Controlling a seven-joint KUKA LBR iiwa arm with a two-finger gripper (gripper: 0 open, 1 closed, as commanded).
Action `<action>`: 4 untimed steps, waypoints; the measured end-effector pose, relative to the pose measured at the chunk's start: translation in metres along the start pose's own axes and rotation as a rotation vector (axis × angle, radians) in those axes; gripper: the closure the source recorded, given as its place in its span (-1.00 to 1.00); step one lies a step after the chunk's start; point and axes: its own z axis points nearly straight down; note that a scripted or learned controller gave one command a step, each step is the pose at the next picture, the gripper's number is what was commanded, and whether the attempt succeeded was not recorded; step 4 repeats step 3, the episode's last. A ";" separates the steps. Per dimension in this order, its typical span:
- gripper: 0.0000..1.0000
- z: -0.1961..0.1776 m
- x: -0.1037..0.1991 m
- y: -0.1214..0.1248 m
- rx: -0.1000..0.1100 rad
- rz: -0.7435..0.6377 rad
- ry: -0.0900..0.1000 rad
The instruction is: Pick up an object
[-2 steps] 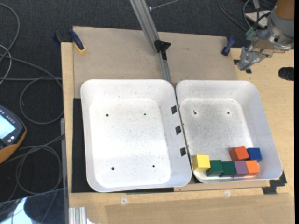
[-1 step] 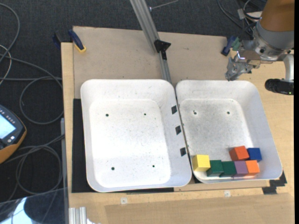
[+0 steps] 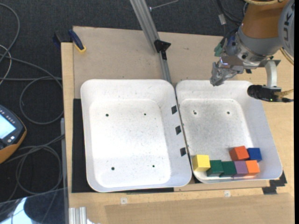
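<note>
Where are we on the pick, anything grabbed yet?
Nothing looks done: the blocks, among them yellow, red and blue, all sit in the right bin's near corner. In hand: the gripper hangs over that bin's far rim, away from them. Left: move across, descend, grasp one, lift.

Two bins sit side by side. The right bin (image 3: 261, 120) holds a cluster of blocks (image 3: 229, 162) at 6 o'clock; the gripper (image 3: 217, 78) hangs over its 12 o'clock rim.

high fixed view slanting down on both bins (image 3: 88, 125)
</note>
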 end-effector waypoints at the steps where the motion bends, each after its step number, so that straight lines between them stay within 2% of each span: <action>1: 1.00 -0.002 0.041 -0.028 0.000 0.001 -0.001; 3: 1.00 0.033 0.135 -0.079 0.003 0.000 -0.001; 4: 1.00 0.033 0.135 -0.079 0.003 0.000 -0.001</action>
